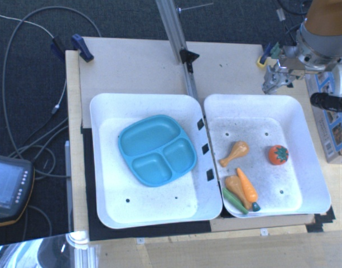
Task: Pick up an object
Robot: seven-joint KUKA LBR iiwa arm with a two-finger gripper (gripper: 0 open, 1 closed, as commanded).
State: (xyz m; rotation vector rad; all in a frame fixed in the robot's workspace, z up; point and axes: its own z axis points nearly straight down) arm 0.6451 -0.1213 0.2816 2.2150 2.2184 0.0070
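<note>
The bench [137,66] is seen from above, with two white bins set side by side on its near half. The left bin [104,149] is largely taken up by a blue tray [157,149] with three compartments, laid slightly askew toward the bin's centre and right; a strip of bare floor is left along the bin's near and left edges.

The right bin [304,127] carries four small things. A tomato [278,154] is placed toward its right wall, well apart from the rest. A drumstick [234,152] is laid left of centre, tilted. A carrot [246,186] is found nearer the front edge, lying aslant, and a green pod [234,198] is tucked just beside it by the front left corner, seemingly touching. The far half of this bin's floor is left bare, as is the stretch between tomato and carrot.

The arm [326,21] is brought in at the far right corner of the bench, its orange band visible at the top. The hand [278,78] is held above the bench just beyond the right bin's far rim, well apart from all four things. Nothing is seen between its fingers; whether they are spread or pressed together cannot be told from this angle.

A metal post [173,27] is seen slanting across the far bench toward the gap between the bins.
</note>
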